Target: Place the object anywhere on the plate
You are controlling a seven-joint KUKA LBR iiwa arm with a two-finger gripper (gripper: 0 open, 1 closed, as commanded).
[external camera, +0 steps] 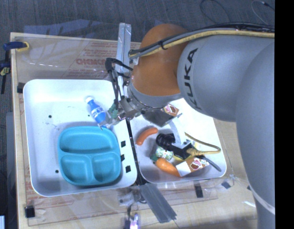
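The gripper (114, 113) hangs low over the wall shared by the two bins, at the right edge of the left bin (37, 94). Its tip is crowded by the wrist above it, so I cannot tell whether it is wide or narrow, or whether it grips anything.

The bottle (96, 110), small and clear with a blue cap and blue label, lies tilted in the left bin. Its cap points toward the far left, and its near end is right against the gripper, perhaps touching it. It lies just past the far right corner of the plate (89, 155).

The plate is blue with three compartments and rests flat in the near half of the left bin, close to the right wall. Nothing lies on it.

The arm (218, 75) covers much of the right bin (209, 131). In that bin's near part lie an orange sausage (147, 134), a can (162, 153), a carrot (166, 166) and a packet (197, 164), all close together.
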